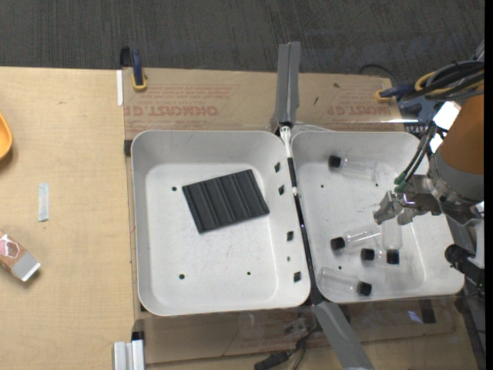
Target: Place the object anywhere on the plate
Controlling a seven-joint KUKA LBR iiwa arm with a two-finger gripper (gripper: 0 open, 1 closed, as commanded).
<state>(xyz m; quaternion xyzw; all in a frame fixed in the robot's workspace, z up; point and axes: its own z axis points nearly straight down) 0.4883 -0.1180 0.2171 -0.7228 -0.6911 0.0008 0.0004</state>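
A dark ribbed rectangular plate (226, 199) lies flat in the left bin (154, 230), turned slightly. The objects are several clear vials with black caps in the right bin (431, 284). One vial (350, 163) lies near the back, one (353, 240) lies mid-bin, and another (344, 283) rests by the front wall. My gripper (393, 210) hangs over the right half of the right bin. A further vial (393, 245) lies just below it, cap toward the front. Whether the gripper touches that vial is unclear.
A loose black cap (368, 254) sits between the mid-bin vials. The ridge (295, 206) where the two bin walls meet separates gripper and plate. Cables (443, 79) run at the back right. A small packet (17, 257) and a strip (43, 203) lie on the bench at left.
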